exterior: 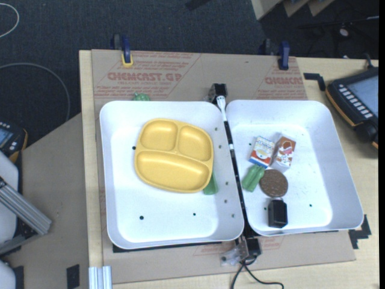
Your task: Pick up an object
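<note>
Gripper: aperture and contents cannot be told from this frame.

Right bin (319, 125): five candidates clustered near centre. Small carton, blue-white (261, 151), touching small carton, red-white (284, 152). Green piece (252, 178) tilted, just below blue carton, beside brown round disc (273, 183). Black block (277, 213) just below disc, nearest front wall.

Left bin (120, 179): yellow divided plate (174, 155), three compartments; second green item (210, 186) part-hidden under its right rim.

Judged step: pre-approach, nothing lifted. Next move: pick target; black block stands most apart, cleanest finger clearance. Cartons crowded, risk of double contact.
</note>
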Motion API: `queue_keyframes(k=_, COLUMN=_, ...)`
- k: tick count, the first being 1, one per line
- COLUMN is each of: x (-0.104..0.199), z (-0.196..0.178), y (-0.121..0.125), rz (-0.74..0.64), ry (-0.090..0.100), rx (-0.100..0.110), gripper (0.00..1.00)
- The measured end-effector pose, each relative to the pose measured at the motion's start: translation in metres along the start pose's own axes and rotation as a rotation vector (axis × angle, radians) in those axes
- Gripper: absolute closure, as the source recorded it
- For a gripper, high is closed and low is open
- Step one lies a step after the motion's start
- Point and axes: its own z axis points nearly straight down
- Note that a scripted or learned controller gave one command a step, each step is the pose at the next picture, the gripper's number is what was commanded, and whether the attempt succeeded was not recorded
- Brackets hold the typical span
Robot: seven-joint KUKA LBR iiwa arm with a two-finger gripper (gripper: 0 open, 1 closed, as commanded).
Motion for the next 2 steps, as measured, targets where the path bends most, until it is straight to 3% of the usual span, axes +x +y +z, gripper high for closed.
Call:
queue_keyframes(k=1, x=-0.022, z=-0.092, y=-0.017, rz=0.000, ry=-0.009, rx=-0.021, gripper=1.00)
queue_keyframes(k=2, x=0.007, z=0.037, y=-0.055, rz=-0.001, ry=0.003, rx=0.004, gripper=1.00)
